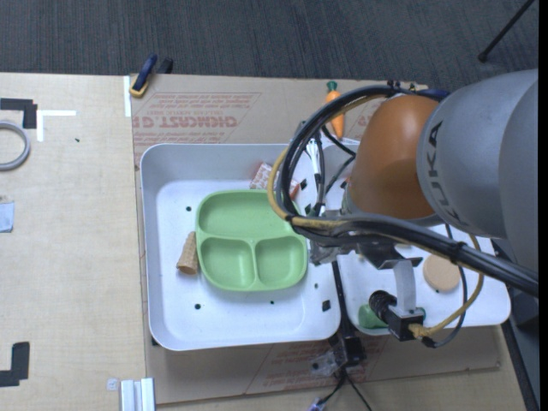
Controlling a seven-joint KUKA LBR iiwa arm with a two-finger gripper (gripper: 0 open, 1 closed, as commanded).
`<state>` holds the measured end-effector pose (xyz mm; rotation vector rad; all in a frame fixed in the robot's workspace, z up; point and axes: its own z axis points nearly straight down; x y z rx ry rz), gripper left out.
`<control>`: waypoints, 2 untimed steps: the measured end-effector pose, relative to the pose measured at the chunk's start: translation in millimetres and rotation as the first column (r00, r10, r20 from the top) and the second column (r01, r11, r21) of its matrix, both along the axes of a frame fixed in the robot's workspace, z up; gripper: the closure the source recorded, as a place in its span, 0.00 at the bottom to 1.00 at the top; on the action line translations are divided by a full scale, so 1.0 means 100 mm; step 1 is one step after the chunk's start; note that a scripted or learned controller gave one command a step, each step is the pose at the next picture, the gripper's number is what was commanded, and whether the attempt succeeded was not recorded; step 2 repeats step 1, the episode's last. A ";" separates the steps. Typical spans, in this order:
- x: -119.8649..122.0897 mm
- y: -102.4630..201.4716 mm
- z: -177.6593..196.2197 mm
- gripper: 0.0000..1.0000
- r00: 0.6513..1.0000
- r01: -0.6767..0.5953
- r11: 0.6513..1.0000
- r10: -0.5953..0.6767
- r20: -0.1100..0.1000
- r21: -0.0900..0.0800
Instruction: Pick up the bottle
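The arm [479,161] reaches in from the right and hangs low over the right bin [484,308], close to the wall it shares with the left bin [167,315]. We judge that it is placed there to go down on something in the right bin. Its thick wrist covers the pincer from above, so we cannot tell how far open the pincer is, or whether it has hold of anything. We cannot make out the bottle with certainty; our best guess is the small green thing [368,317] at the near edge of the right bin, half under the robot's parts. A tan round disc [442,274] lies to its right, apart from it. In the left bin a green divided tray [248,242] lies flat, with a brown cork-like piece [187,253] just beside its left edge; both are away from where the arm works.
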<state>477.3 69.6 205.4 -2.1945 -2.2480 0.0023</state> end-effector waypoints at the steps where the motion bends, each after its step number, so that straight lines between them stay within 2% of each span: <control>1: 0.00 0.73 0.17 1.00 1.000 -0.008 1.000 0.008 -0.001 0.000; 2: 0.00 0.73 0.17 1.00 1.000 -0.008 1.000 0.008 -0.001 0.000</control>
